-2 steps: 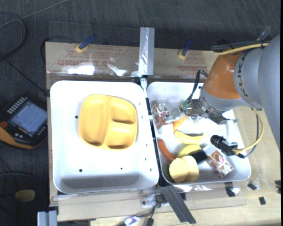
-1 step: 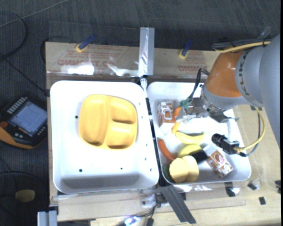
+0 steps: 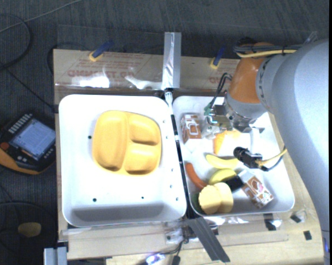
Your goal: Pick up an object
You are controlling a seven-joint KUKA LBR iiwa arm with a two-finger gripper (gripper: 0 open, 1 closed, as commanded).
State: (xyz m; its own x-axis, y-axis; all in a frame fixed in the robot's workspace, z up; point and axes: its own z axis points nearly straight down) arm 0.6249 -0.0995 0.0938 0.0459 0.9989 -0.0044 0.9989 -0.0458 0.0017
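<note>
My gripper [image 3: 220,116] hangs low over the back of the right bin [image 3: 284,202], under the orange wrist band [image 3: 244,85]. Just below it lies a yellow-orange wedge [image 3: 227,143], close to the gripper or touching it; I cannot tell which. A small brown-printed box [image 3: 190,127] sits to the gripper's left. Toward the front lie a yellow banana [image 3: 220,160], an orange stick-shaped piece [image 3: 194,174], a yellow-green piece [image 3: 223,175], a pale yellow chunk [image 3: 215,199] and a small printed carton [image 3: 256,190].
The left bin [image 3: 77,203] holds a large yellow compartment tray [image 3: 126,141]. My grey arm [image 3: 306,120] covers the right bin's right side. A black cable plug [image 3: 244,154] hangs near the banana. A handheld device [image 3: 27,141] lies on the floor at left.
</note>
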